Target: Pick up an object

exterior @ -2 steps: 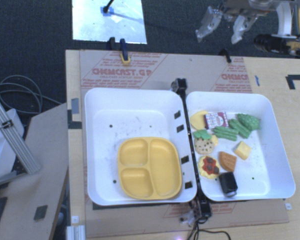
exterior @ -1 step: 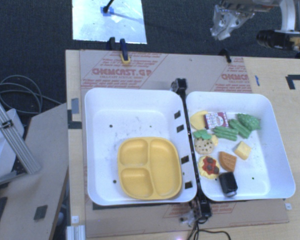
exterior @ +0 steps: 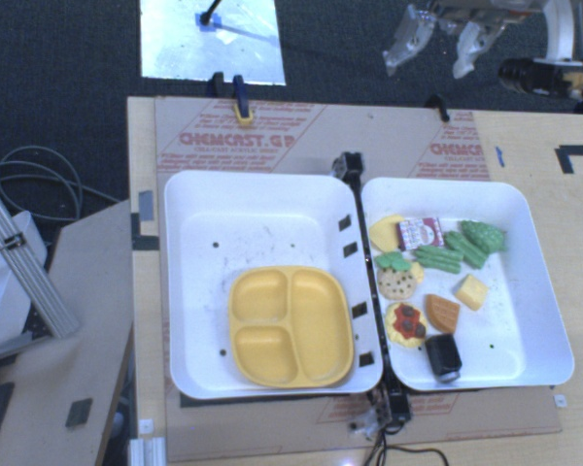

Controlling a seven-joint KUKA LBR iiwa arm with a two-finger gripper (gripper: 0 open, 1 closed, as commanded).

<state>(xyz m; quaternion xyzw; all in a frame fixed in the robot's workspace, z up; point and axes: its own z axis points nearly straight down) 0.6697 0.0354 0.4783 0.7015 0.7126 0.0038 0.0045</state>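
My gripper (exterior: 435, 49): was parked way up in the upper right of the frame, above the bench's far edge, fingers spread apart with nothing between them. High and open, so I'd guess I hadn't committed to a target yet.
Right bin (exterior: 539, 260): this is where all the pickable stuff sat, bunched toward its left and middle.
The pile: a red-and-white packet (exterior: 420, 232) near the top, green pieces (exterior: 463, 244) next to it, a round cookie (exterior: 398, 281) below, a yellow cheese cube (exterior: 470, 291) and an orange wedge (exterior: 443, 313) lower down.
Black object (exterior: 443, 355): sat near the bin's lower edge, a bit apart from the rest, so probably the easiest grab.
Left bin (exterior: 262, 202): just had a yellow divided tray (exterior: 291, 324) lying flat in its lower half, looked like a drop spot to me.
Worry: the clump was tight, so a sloppy descent could've pinched two things.
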